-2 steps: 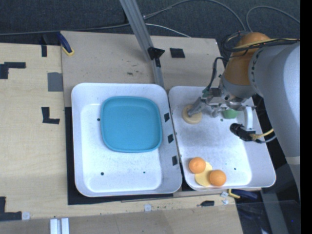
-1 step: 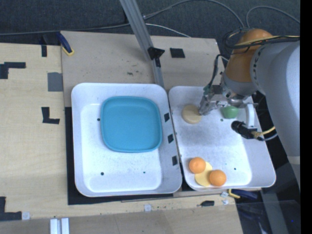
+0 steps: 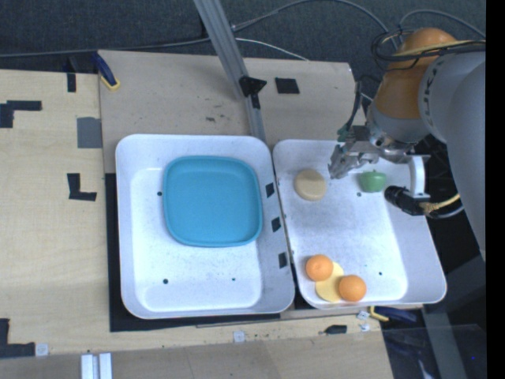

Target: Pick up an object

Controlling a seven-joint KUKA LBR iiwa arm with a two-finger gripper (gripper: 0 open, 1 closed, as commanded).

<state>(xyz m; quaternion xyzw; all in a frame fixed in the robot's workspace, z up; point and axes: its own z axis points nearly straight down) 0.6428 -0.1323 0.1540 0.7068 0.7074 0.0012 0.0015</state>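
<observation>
In the right bin [image 3: 410, 251] lie a beige round piece [image 3: 310, 185] at the upper left, a green piece [image 3: 372, 182] at the upper right, and two orange balls [image 3: 319, 268] [image 3: 352, 288] on a yellow disc [image 3: 329, 285] near the front. My gripper [image 3: 341, 166] hangs over the bin's back part, between the beige piece and the green piece, its tips just right of the beige one. Nothing shows between the fingers.
The left bin [image 3: 142, 235] holds a blue square plate [image 3: 212, 200]. A grey metal bar [image 3: 229, 50] slants down to the gap between the bins. A black cable and connector [image 3: 406, 200] hang by the right bin's right rim.
</observation>
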